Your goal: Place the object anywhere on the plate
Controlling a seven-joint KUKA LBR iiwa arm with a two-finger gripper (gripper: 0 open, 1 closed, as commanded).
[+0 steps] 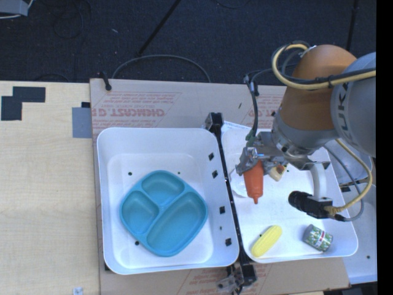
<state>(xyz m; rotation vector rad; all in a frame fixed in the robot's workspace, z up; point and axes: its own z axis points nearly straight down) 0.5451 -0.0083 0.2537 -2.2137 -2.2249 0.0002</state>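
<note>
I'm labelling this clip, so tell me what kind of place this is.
Probably a robotics lab test bench, not a kitchen. Two white bins sit side by side on taped cardboard, a grey and orange arm reaches over them, and the items are toys: a blue divided plate, a carrot and a corn cob.

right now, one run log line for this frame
gripper: over right bin, carrot between fingers | plate: left bin, bare | corn, can: right bin
</note>
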